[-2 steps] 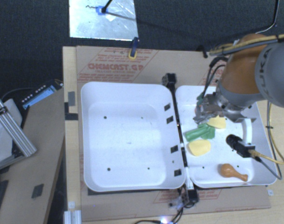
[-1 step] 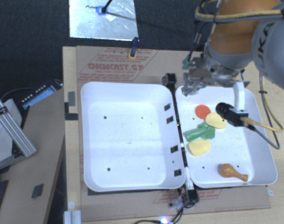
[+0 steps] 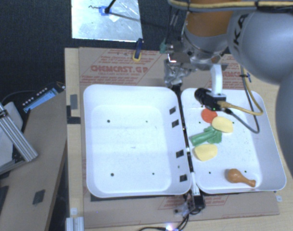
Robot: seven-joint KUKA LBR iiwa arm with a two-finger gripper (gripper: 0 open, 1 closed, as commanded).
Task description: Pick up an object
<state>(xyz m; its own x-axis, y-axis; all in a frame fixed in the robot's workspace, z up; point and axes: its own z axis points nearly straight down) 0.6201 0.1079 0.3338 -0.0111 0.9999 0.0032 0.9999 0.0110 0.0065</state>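
Lying below fingers (image 3: 175,78): red piece (image 3: 209,115).

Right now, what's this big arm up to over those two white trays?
The arm reaches in over the far edge of the bins, its gripper hanging near the divider between them, above the bins' back rim. It is meant to pick something up, and nothing shows between its fingers. The right bin holds small toy foods: a red piece, two yellow pieces, a green one and a brown drumstick. All lie untouched.
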